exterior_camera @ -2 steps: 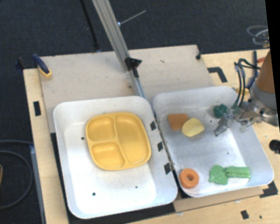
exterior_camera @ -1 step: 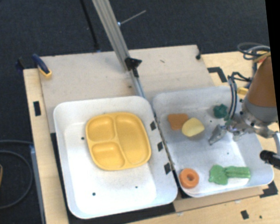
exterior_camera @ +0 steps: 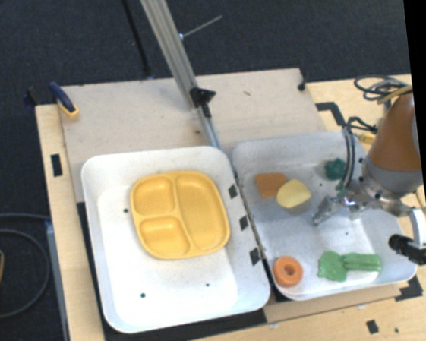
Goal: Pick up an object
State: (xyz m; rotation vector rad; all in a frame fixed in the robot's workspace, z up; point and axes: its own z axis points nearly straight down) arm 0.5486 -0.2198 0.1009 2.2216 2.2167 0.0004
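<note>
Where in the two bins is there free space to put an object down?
Left bin: a bare strip along its front, below the yellow tray, and a narrower one on its left. Right bin: a bare patch between the orange ring, the green toy and the gripper. Around the gripper it is crowded.

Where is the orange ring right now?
The orange ring lies in the right bin's near-left corner, just left of the green toy.

matt yellow plastic tray (exterior_camera: 180, 213), smooth white bins (exterior_camera: 120, 291)
</note>
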